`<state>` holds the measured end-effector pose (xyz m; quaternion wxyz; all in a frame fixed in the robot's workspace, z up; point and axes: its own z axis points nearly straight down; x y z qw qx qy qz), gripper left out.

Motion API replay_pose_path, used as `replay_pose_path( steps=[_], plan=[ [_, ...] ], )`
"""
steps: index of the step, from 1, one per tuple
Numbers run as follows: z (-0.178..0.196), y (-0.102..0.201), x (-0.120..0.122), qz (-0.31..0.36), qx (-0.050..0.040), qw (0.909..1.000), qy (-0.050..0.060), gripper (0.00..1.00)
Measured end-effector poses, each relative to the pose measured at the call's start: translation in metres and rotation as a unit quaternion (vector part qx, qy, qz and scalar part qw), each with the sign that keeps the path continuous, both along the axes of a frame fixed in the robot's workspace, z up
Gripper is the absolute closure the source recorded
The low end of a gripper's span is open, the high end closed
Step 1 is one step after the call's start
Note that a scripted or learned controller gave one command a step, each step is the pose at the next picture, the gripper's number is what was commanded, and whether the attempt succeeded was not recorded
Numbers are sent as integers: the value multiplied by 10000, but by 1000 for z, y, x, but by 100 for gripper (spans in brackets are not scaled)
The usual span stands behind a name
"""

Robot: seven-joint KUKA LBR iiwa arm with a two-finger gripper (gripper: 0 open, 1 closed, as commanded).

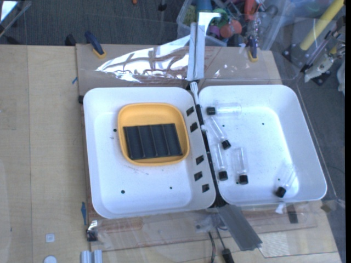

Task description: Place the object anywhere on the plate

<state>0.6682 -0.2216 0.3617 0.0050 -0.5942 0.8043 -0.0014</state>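
**A:** Gripper state: you couldn't tell from this shot whether it was spread or pinching anything. Nothing to go on, so I didn't guess.

**B:** Fine. Where was the object?

**A:** A dark ribbed block (152, 141) lay flat on the yellow plate (127, 114), inside the rim and roughly centred, a bit toward the near edge. The plate sat in the left bin (142, 196).

**B:** So was the place step done?

**A:** My read: yes, if the block was your object. It rested fully on the plate, with nothing hanging over the rim. You were at the end of the task, with release and retreat behind you or nearly so.

**B:** And the right bin (263, 100)?

**A:** It held clear vials (239, 163) with black caps. They were scattered, mostly toward the divider, with one at the near right corner. All were well apart from the plate.

**B:** Next move?

**A:** If a vial was the target, you needed a fresh pick. They were small, round and clear, so likely to roll or slip. You'd have had to close across the body, lift over the divider, and set down beside the block. Otherwise, nothing was left but to confirm.
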Motion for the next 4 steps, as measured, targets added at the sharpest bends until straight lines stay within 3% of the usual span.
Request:
replay_pose_path(
  steps=[1,2,3,4],
  plan=[
    [-87,1,0,1645,0,9864,27,0],
    [11,7,0,2748,-15,9615,9,0],
    [-82,24,-1,3535,-6,9354,32,0],
    [33,10,-1,4625,-26,8866,9,0]
  ],
)
